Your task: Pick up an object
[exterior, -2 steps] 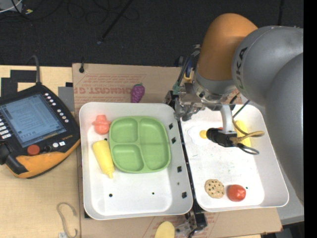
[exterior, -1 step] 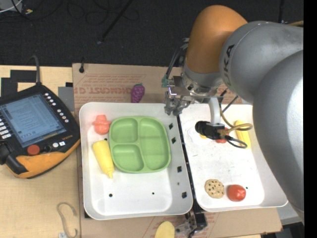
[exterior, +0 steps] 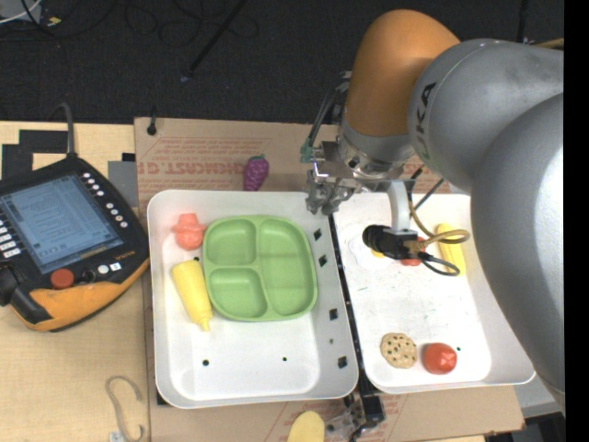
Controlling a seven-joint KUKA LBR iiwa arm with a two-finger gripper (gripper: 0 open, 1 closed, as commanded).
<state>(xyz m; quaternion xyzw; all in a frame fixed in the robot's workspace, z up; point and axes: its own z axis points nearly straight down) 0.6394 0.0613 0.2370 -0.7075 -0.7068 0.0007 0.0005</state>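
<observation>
You have bare floor along the bottom edge of the left bin (exterior: pixel 239 376). Its upper half is crowded: the green plate (exterior: pixel 258 270) fills the middle, a pink toy (exterior: pixel 188 231) sits near the top left corner, and a yellow toy (exterior: pixel 192 293) lies just beside the plate's left rim. The middle of the right bin (exterior: pixel 414 307) lies bare; a cookie (exterior: pixel 398 349) and a red ball (exterior: pixel 440 357) sit near its bottom edge. The gripper (exterior: pixel 324 199) hangs over the top end of the shared wall, and the arm (exterior: pixel 497 136) overhangs the right bin's top right corner.
</observation>
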